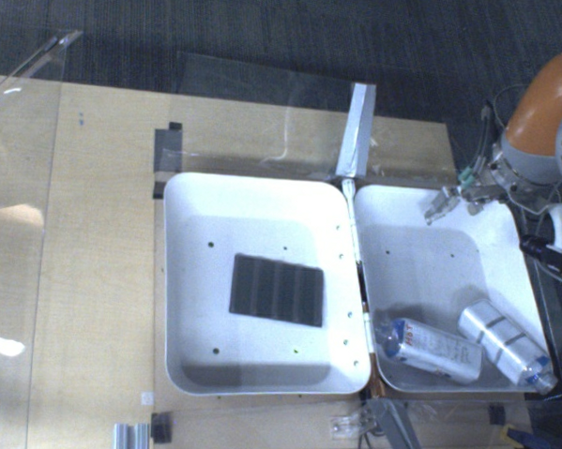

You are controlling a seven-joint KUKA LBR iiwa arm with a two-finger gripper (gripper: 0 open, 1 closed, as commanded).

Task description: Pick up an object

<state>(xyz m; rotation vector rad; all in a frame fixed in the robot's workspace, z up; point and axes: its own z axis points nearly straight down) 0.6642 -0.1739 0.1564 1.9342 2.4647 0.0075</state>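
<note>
Camera view: jaws [448, 205] hover over right white bin [430, 245] rear wall; opening cannot be told. Two silver cylindrical cans [432, 347] [502, 341] lie at front, well apart from the jaws. Judged light, rigid, slippery, prone to roll: grip mid-body, across the axis.

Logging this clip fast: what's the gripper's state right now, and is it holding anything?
Gripper: over the right bin's far edge, nothing visibly held; open or shut cannot be told.

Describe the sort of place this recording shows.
Probably a robotics lab bench for grasping trials: two white bins side by side on a wooden bench, and a grey-and-orange arm above the right bin.
</note>
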